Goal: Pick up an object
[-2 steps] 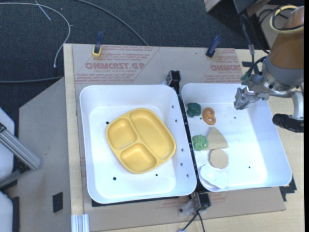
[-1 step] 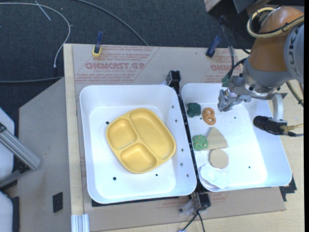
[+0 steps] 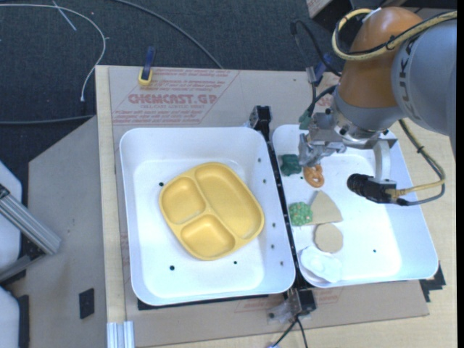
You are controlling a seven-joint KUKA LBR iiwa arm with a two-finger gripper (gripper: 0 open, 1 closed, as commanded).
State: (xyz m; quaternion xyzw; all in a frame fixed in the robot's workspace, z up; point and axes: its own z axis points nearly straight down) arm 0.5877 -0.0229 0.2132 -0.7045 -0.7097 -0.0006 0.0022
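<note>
I see gripper (image 3: 313,164) low in right bin (image 3: 413,256) near divider, over orange pretzel (image 3: 314,175); grip state unclear. Yellow tray (image 3: 211,209) centered left bin (image 3: 138,216), margins open.

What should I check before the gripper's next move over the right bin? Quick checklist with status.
1. Gripper is over the right white bin, at its upper left part: ok.
2. Small orange ring-shaped object sits just below the gripper, a likely target: ok.
3. Object held between the fingers: cannot tell.
4. Dark green lump lies close beside the gripper by the bin wall, so there may be contact: not ok.
5. Tan wedge-shaped piece, tan round piece and green speckled piece lie apart from the gripper: ok.
6. Yellow three-compartment plastic tray stays in the left white bin, away from the arm: ok.
</note>
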